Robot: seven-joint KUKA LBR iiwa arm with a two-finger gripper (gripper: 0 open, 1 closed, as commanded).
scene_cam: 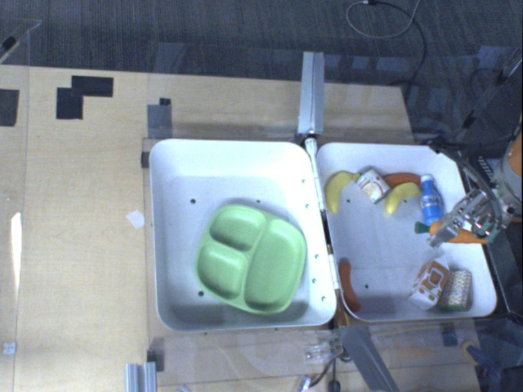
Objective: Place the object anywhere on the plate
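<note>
Low over the right bin (pixel 392 313), my gripper (pixel 464 219) reaches in from the right edge. Whether it is open, I cannot tell. Beneath it, an orange carrot (pixel 467 236) lies roughly left-right; the green plate (pixel 252 258) sits well apart.

Arm (pixel 513 166) is cut off by the right edge, just a sliver of orange band and grey showing. Gripper (pixel 458 223) is a blurry tangle over the right bin (pixel 384 300); can't tell how its tips stand. An orange object (pixel 467 237) beneath it is partly hidden, identity unclear. Small can (pixel 372 184) label is too small to read. Carton (pixel 431 282) print is unreadable too.
</note>
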